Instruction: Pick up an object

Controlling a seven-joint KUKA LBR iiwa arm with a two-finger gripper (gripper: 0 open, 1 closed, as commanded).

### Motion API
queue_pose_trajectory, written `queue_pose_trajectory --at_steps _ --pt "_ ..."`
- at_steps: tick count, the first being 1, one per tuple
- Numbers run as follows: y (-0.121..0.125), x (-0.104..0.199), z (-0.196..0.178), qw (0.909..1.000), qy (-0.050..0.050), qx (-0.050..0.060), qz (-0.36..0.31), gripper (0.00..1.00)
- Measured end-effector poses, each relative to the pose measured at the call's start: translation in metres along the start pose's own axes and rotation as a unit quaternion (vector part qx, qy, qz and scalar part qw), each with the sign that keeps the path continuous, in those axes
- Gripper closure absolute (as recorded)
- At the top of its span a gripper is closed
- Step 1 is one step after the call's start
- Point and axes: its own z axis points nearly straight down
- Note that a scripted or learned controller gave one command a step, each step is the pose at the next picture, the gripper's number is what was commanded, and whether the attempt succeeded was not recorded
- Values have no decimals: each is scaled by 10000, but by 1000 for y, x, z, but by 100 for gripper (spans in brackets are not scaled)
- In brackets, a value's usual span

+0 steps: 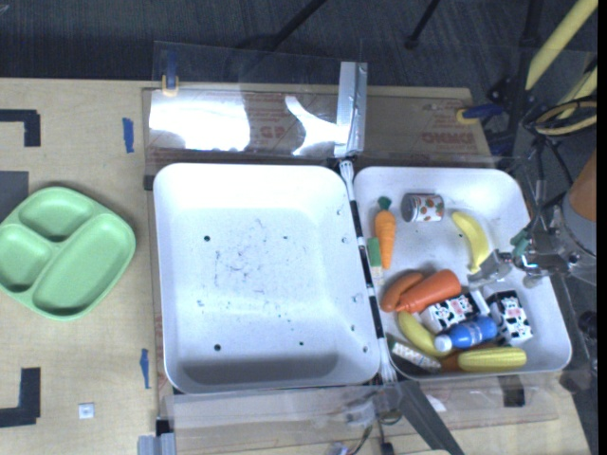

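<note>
My gripper (495,265) hung over the right bin (503,186), near its right wall, w/ the arm coming in from the right. Couldn't tell from this angle how the jaws stood. Closest thing was the banana (473,239), touching or just left and a bit far of me, long axis running far-to-near w/ a slight curve. I judged it the likeliest pick: a short shift left, jaws set across its narrow width. Near-left of me sat the pile: big orange carrot (427,290), blue bottle (467,335), yellow piece (491,357). Left bin (251,254) was well apart.
</note>
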Motion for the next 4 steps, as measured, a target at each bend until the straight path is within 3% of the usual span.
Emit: queue_pose_trajectory --at_steps 1,2,3,4 --pt "56 -11 56 9999 -10 -19 146 0" --pt "120 -37 119 9973 10 -23 739 0" --pt "121 -36 108 9974 -7 -36 723 100" --pt "183 -23 14 9961 -11 -17 886 100"
